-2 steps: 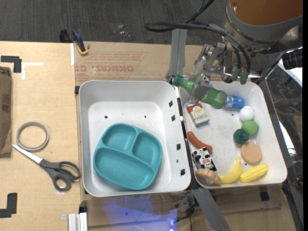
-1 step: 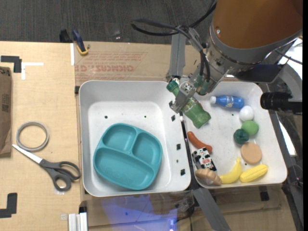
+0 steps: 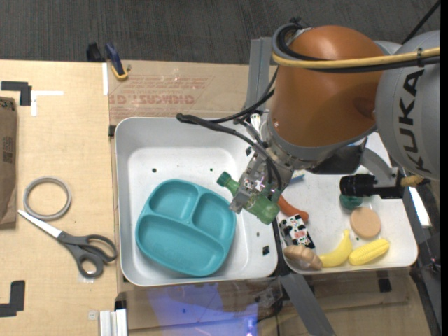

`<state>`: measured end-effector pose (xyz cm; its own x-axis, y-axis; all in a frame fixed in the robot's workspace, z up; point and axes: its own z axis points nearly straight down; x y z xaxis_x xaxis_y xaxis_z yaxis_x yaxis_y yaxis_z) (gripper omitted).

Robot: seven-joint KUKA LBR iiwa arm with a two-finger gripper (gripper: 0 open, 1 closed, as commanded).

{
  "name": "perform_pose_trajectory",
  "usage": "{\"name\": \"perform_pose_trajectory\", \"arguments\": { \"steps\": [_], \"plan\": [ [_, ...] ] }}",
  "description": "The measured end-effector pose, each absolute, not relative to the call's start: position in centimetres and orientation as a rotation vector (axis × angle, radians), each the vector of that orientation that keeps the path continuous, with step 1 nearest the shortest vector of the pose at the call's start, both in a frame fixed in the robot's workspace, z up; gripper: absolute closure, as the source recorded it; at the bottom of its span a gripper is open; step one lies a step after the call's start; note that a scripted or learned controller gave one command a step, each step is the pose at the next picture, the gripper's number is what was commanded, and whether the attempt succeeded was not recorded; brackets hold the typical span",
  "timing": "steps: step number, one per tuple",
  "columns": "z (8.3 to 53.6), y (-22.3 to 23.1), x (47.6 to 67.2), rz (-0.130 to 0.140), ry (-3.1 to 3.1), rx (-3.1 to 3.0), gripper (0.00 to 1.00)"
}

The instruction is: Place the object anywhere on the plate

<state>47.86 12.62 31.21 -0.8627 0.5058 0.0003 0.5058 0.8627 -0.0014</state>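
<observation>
Mid-carry over the left bin point(image 3: 133, 152): hand point(image 3: 246, 193) seemingly closed on green bottle point(image 3: 257, 203), though finger contact hard to confirm from above. Bottle hanging tilted just off the teal plate point(image 3: 185, 227) at its right rim, near the bin's right wall. Next, likely: short shift left, then release.

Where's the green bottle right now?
The green bottle sits between the fingers of the gripper, tilted, just off the right edge of the teal plate, near the divide between the left bin and the right one.
</observation>
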Motion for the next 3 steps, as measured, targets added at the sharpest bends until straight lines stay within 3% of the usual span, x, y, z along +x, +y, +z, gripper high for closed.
{"name": "perform_pose_trajectory", "arguments": {
  "steps": [1, 2, 3],
  "plan": [
    [31.2, 12.6, 47.9, 0.002, -3.031, -0.823, 0.00],
    [42.4, 13.9, 58.6, 0.000, -3.071, -0.675, 0.00],
    [43.3, 13.8, 58.7, -0.001, -3.072, -0.683, 1.00]
  ]
}}
